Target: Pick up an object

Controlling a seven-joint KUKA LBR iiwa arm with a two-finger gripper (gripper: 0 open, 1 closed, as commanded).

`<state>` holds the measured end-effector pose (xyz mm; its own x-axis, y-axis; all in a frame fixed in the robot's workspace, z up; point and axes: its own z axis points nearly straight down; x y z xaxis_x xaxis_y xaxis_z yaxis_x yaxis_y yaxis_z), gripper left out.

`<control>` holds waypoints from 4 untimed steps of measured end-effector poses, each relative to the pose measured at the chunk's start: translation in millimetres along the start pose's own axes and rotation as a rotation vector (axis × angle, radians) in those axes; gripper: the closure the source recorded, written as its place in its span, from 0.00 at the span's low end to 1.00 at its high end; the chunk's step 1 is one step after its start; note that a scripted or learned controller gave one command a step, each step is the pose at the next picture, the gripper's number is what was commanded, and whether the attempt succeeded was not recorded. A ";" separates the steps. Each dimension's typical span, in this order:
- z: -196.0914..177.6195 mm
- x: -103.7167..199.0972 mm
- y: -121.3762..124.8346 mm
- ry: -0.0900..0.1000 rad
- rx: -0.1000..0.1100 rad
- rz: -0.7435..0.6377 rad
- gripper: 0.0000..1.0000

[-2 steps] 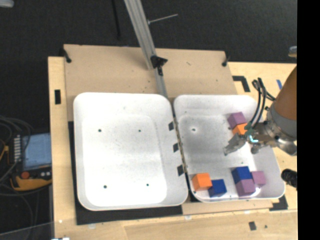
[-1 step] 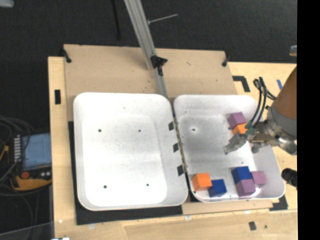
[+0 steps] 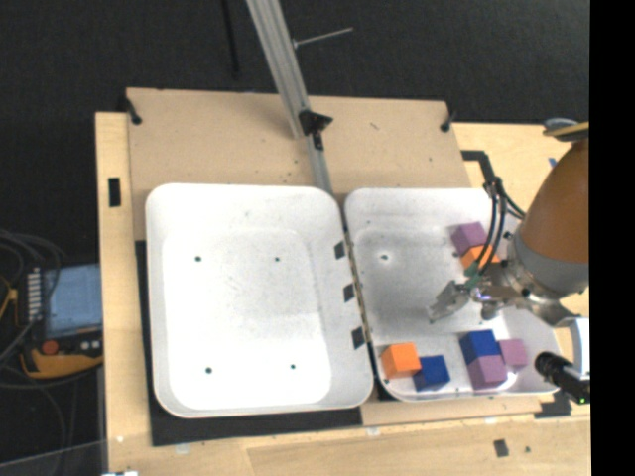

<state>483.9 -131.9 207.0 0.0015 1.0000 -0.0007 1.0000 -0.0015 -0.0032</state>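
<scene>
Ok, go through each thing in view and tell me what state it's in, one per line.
gripper: low in the right bin, nothing seen between its fingers
orange block: resting on the bin floor, touching a blue block
blue block: resting, at the front wall
larger blue block: resting, against a purple block
purple block: resting
purple block by the arm: resting
left bin: upright on the bench

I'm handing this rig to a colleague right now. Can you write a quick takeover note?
Gripper: over the right bin, nothing seen between its fingers; open or shut unclear.
Things: all in the right bin. Purple block and an orange piece beside the arm; orange block, two blue blocks and two purple blocks along the near wall.
Done: no pick visible.
Left: grasp and lift one object.
</scene>
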 end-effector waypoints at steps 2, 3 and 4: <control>96.9 1.4 1.2 0.001 -0.001 0.000 0.00; 84.9 1.0 3.6 0.001 -0.009 0.008 1.00; 27.5 -10.0 3.0 -0.002 -0.011 0.005 1.00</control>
<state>486.7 -141.9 179.6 0.0066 1.0000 -0.0024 1.0000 -0.0066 0.0074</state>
